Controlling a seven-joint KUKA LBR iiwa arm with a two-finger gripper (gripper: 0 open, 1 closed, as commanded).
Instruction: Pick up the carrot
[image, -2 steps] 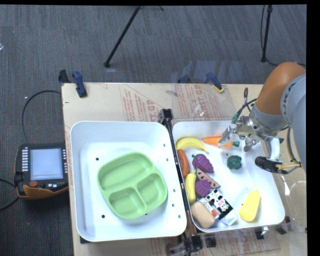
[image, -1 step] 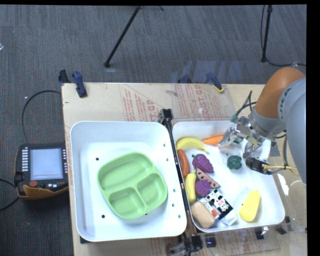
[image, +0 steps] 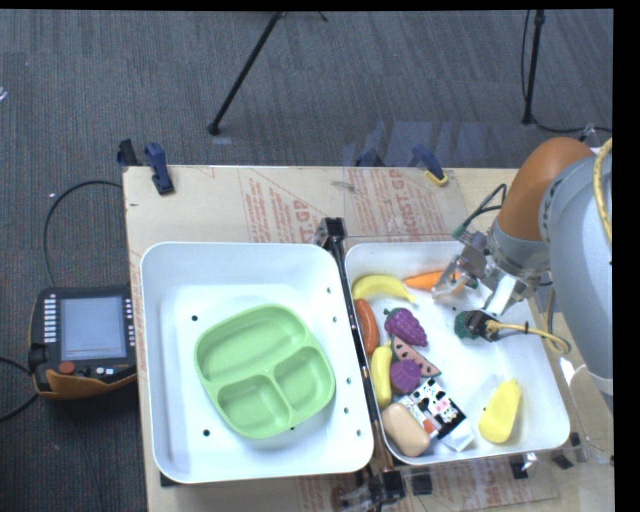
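Observation:
The carrot, small and orange, lies on the floor of the right bin near its far edge, just right of a yellow banana. My gripper is low over the bin at the carrot's right end, touching or nearly touching it. The wrist hides that end of the carrot. The grey arm with its orange band comes in from the right.
Toy foods crowd the right bin's left half: a red sausage, purple grapes, a watermelon slice, a cow-print carton, a bread roll. A yellow lemon lies front right. The left bin holds a green divided plate.

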